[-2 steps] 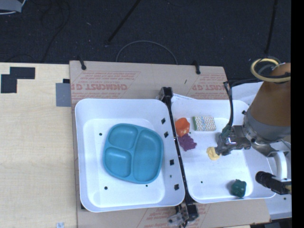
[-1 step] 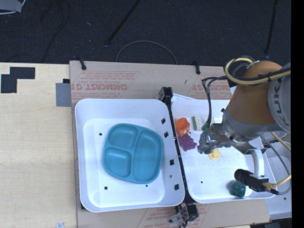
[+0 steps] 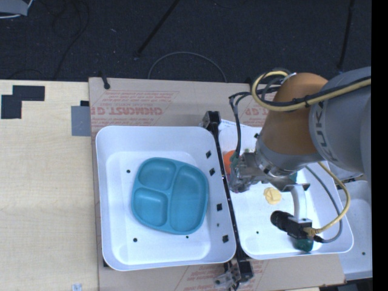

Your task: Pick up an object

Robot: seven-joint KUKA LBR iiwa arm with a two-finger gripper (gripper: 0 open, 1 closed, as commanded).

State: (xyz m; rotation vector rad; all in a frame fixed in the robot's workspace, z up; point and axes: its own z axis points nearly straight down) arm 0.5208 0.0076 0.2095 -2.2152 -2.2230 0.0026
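By right bin's (image 3: pixel 267 245) left wall, orange object (image 3: pixel 227 159) beside arm (image 3: pixel 291 132).

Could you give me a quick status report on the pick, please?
Claw over right bin, at its left edge. Yellow piece lies free beside it; orange item half hidden by claw. Blue plate in left bin.
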